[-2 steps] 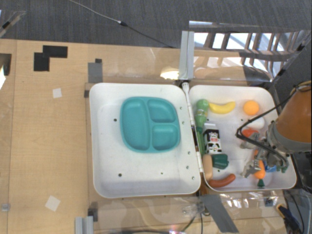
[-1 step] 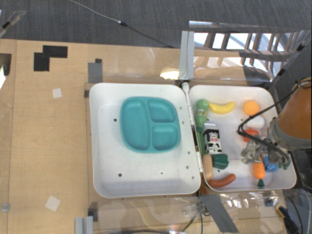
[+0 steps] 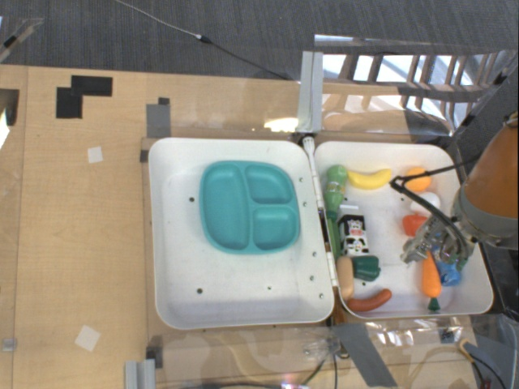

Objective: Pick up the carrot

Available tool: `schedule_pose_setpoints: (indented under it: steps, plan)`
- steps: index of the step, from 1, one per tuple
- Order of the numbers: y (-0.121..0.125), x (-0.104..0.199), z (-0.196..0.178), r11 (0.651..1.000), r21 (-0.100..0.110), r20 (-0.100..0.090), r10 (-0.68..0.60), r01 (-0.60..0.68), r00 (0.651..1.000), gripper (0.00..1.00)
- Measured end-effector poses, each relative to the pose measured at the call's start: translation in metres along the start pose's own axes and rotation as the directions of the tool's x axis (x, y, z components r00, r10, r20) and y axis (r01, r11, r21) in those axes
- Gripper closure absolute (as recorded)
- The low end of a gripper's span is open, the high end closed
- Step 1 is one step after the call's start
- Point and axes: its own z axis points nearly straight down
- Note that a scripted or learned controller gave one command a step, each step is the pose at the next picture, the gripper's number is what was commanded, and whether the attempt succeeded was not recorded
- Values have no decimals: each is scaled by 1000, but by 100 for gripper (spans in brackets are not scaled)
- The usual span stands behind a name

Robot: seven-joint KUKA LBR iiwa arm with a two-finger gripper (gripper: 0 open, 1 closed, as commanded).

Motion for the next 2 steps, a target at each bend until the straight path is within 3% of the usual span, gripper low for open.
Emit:
schedule_pose_setpoints:
  steps: [1,2]
  plan:
    - [63,40,-51,991,-2,-1,133,-133,991,100]
    - [8,9,19,1000,4,-7,-17,17,1000,100]
